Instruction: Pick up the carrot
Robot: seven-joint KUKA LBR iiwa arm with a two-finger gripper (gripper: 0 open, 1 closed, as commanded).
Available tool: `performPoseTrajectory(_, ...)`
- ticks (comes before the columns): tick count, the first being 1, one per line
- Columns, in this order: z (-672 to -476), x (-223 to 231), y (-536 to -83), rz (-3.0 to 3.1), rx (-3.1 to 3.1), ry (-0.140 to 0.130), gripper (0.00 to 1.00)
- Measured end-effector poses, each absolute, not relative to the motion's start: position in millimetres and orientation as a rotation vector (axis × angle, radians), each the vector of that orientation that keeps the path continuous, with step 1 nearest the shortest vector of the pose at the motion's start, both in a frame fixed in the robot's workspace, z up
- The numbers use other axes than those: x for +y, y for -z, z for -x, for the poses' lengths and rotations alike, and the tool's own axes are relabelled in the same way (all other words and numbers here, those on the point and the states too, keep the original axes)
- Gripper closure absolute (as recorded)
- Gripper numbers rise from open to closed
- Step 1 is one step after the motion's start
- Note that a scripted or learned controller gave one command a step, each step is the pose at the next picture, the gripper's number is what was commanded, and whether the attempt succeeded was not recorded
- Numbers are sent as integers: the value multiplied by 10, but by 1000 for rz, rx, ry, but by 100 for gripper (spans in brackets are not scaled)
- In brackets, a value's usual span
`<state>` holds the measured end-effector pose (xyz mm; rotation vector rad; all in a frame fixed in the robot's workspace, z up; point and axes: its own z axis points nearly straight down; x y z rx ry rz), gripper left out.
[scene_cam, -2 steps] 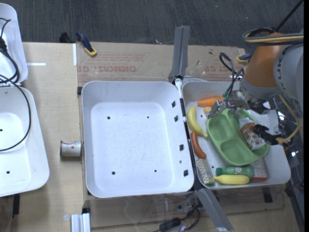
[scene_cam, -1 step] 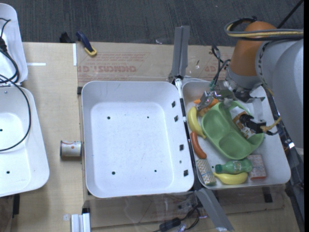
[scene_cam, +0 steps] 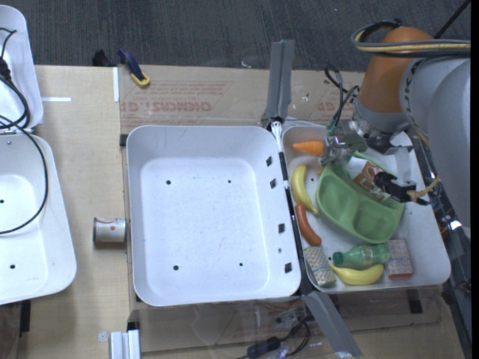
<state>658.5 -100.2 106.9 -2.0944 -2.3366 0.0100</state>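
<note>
An orange carrot (scene_cam: 307, 147) lies at the far left corner of the right bin (scene_cam: 428, 269), pointing left. My gripper (scene_cam: 336, 148) hangs just to the right of the carrot's thick end, over the far edge of a green tray (scene_cam: 355, 208). Cables and the wrist cover the fingertips. The grey arm with its orange band (scene_cam: 389, 66) comes in from the upper right.
In the right bin lie two bananas (scene_cam: 301, 188), a red sausage (scene_cam: 307, 225), a green bottle (scene_cam: 361, 256), a snack packet (scene_cam: 372, 180) and small boxes (scene_cam: 399, 259). The left bin (scene_cam: 202, 208) stands beside it. A small can (scene_cam: 110, 230) rests on the bench to the left.
</note>
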Motion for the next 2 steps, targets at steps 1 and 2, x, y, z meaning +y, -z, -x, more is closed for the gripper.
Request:
performPoseTrajectory(1,-6584,-468,-2033,2207,-2234,-5,100)
performPoseTrajectory(2,-6480,-216,-2323,2131,-2302,-11,100)
